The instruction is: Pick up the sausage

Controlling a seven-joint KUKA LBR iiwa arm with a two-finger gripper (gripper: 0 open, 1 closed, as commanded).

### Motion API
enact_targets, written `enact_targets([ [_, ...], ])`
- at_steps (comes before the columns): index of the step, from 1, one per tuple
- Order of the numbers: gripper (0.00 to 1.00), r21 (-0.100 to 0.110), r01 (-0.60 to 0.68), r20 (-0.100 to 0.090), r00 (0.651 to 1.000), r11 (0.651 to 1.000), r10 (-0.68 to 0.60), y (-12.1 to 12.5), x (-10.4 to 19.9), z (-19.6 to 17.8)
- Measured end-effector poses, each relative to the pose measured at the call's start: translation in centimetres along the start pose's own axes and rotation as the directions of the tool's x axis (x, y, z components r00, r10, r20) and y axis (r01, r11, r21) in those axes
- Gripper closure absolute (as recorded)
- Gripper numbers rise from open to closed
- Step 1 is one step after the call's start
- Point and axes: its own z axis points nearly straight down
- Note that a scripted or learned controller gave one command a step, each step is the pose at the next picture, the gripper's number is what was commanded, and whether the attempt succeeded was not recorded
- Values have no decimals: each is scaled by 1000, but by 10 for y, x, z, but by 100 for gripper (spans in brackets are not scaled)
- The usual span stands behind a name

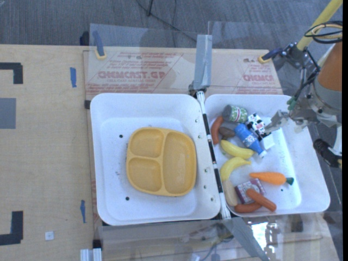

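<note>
Well apart, sausage (216, 129) at bin's left, fingers (274, 120) right

The tabletop (38, 145) is pale wood, and it stretches well away from the hand (284, 118) toward the far side of the view. Two shallow white bins sit on it, touching along their inner edges. The near bin (312, 162) lies directly under the hand; the far bin (106, 118) lies beyond it, farther from the hand. A brown cardboard sheet (136, 72) with red print lies flat on the tabletop behind both bins. Dark square marks (13, 72) and short strips of blue tape (73, 76) sit on the bare wood, well apart from the hand.
</note>
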Motion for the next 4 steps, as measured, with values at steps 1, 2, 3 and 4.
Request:
enact_targets([
  [1, 0, -7, 287, 3, 958, 958, -287, -76, 3, 98],
  [2, 0, -11, 485, 10, 874, 874, -485, -100, 57, 98],
  [3, 0, -12, 470, 12, 883, 883, -470, -100, 73, 98],
  [4, 0, -17, 564, 15, 826, 826, -563, -97, 71, 97],
])
